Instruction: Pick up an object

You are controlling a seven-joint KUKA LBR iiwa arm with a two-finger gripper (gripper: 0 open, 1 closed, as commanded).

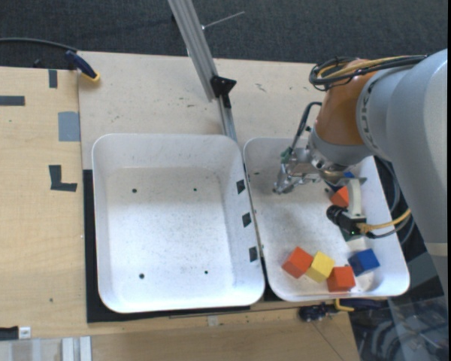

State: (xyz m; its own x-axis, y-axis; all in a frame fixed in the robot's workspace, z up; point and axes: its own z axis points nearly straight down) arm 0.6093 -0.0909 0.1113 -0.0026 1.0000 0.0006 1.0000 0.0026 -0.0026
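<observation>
Bench: pale wood, two white bins side by side on a dark mat.
Left bin [113, 224]: bare speckled floor.
Right bin [286, 216]: holds the blocks, clustered at its near edge.
Blocks: orange cube [298, 262], yellow cube [321, 266], a second orange block [341, 278], blue cube [364, 261], all touching or just beside each other.
Gripper [284, 180]: hangs over the right bin's far half, well apart from the cluster; grasp state cannot be told, nothing seen in it.
Judgement: likely positioned above before descending; cubes packed together may resist a clean grasp.
</observation>
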